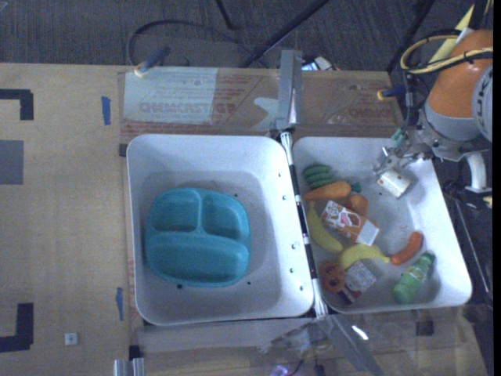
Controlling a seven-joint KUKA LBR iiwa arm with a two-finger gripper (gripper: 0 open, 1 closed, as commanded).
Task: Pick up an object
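We saw a small white block (pixel 393 182) in the right bin (pixel 446 233), at its upper right, up and right of the carrot (pixel 329 192). The gripper (pixel 397 160) hung directly over the block; we could not tell how far its jaws stood open.

small whitish block (pixel 392 182), seemingly between gripper (pixel 391 168) fingers
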